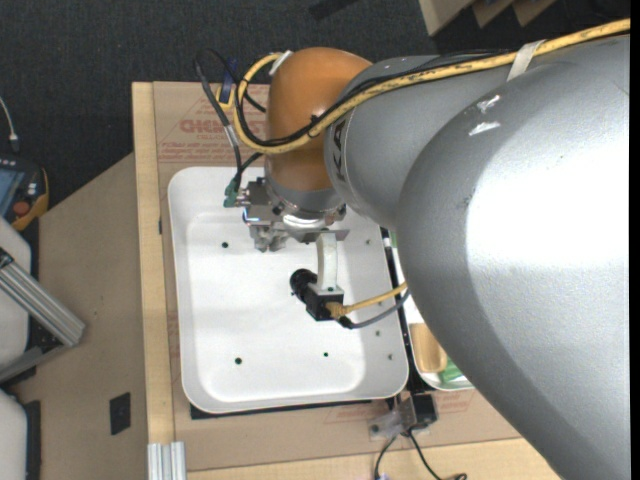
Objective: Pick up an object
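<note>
Red print [205,125] runs across the brown cardboard-coloured surface [152,268] near its far-left corner. I can make out letters that look like "CHO", but cables cover the rest and I cannot read it. I see no other legible writing.

The left bin [200,383] lies along the left half of the surface. A strip of brown shows outside its left rim and a narrower strip lies along the near edge. My pincer [268,236] hangs over the far part of this bin, under the orange band [305,98]. I cannot tell whether it is spread or pressed together, and I see nothing in its grip. From the pincer toward the near rim, the bin's white floor lies in plain view, marked by a few small dark dots [238,361].

The grey arm [520,228] covers most of the right half of the surface. Below it a sliver of the right bin [418,376] shows near the surface's near edge. In that sliver lie a tan piece [428,346] and a green piece [452,376], close together and well apart from the pincer. Both are too hidden for me to tell what they are.
</note>
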Robot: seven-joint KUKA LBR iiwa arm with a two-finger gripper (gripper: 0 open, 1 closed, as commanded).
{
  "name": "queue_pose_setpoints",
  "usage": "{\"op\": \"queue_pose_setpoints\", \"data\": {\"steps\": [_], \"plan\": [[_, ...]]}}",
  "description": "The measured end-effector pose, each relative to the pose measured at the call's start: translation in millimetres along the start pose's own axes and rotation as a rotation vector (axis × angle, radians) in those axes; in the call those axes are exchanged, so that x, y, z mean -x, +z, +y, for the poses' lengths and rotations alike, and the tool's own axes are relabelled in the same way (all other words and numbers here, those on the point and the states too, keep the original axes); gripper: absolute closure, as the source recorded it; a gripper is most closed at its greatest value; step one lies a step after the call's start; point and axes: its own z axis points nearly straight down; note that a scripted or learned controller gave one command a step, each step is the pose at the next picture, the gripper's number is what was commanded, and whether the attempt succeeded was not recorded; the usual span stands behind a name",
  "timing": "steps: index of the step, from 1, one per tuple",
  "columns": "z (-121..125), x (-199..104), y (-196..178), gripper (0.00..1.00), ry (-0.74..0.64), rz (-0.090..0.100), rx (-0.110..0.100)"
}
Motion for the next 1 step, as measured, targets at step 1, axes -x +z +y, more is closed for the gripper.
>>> {"op": "queue_pose_setpoints", "data": {"steps": [1], "plan": [[79.4,-10.8,52.2,1.0,-0.003,-0.001,0.004]]}}
